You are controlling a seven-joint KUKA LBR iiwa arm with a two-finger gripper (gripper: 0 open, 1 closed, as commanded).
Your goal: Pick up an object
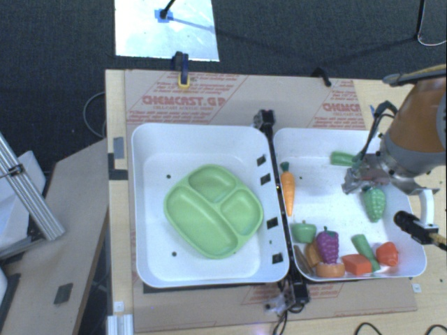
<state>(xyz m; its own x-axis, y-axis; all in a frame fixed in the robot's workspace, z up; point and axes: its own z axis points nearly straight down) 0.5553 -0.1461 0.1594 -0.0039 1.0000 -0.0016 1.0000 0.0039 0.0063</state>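
Note:
My gripper [357,180] hangs over the right bin [314,169], in its right half. A bumpy green toy vegetable [375,203] lies just below and to the right of it; I cannot see whether they touch. A green cylinder-shaped toy [341,159] lies just up and left of the gripper. An orange carrot [287,188] rests along the bin's left wall. Nothing shows lifted off the bin floor.
Along the right bin's front edge sit a green pepper piece [304,231], purple grapes [327,245], an orange block [357,264], a green pod [364,246] and a red tomato [387,255]. The left bin [150,152] holds a green divided plate [213,210].

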